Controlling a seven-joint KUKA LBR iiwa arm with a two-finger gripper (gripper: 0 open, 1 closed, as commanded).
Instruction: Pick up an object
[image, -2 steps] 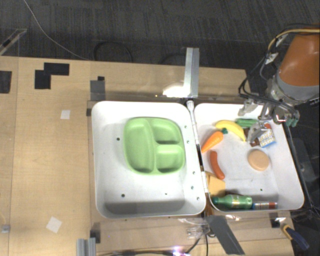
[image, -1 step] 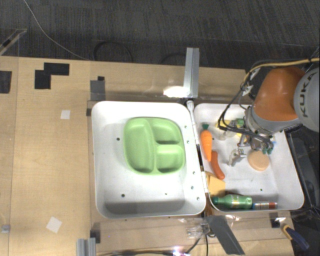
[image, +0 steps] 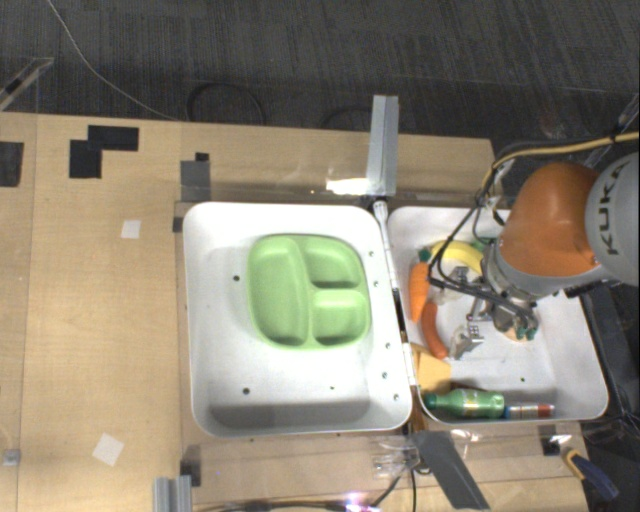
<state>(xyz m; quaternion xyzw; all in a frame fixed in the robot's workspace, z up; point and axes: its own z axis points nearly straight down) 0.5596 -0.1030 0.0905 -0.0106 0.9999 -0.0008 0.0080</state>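
Over the right bin (image: 580, 395), the gripper (image: 470, 335) hangs low among the toy food.

Whether it is open or closed cannot be told — an orange carrot-like piece (image: 428, 318) lies just to its left, a yellow banana (image: 455, 255) lies behind it near the arm (image: 545, 225), and a green bottle (image: 465, 404) rests along the bin's front wall. A green divided plate (image: 305, 290) sits in the left bin (image: 215, 380).

My own arm (image: 545, 225) covers the upper right of the right bin (image: 580, 385) — the yellow thing (image: 455, 255) there shows just a sliver, and whether my fingers are parted — too small to tell.
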